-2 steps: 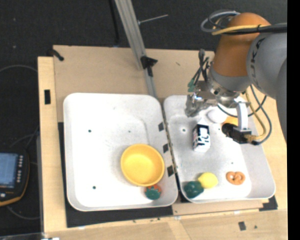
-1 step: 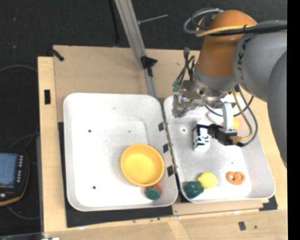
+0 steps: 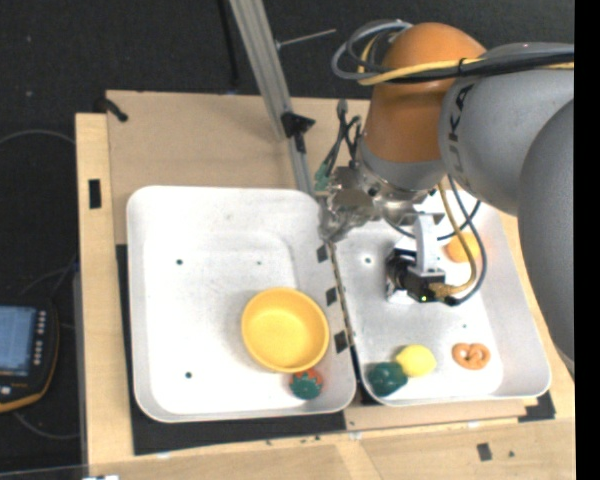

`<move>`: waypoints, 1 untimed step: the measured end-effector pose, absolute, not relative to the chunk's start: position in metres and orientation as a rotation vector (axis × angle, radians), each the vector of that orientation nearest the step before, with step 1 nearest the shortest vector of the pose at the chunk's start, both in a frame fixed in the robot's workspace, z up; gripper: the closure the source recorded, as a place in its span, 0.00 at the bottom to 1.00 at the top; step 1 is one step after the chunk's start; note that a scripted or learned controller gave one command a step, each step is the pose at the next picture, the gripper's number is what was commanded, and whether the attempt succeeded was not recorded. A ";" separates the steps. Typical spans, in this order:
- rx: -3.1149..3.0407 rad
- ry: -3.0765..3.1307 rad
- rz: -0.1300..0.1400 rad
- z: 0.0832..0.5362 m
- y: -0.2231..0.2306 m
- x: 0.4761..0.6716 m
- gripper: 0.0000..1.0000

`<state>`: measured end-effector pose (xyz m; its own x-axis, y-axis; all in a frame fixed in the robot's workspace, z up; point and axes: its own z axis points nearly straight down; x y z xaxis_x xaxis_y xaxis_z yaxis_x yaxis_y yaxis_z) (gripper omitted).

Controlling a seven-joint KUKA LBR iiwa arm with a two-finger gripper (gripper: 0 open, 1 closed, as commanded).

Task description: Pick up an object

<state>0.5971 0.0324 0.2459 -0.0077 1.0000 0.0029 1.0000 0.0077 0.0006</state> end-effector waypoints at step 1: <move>-2.210 -2.228 -0.002 0.253 0.085 0.579 1.00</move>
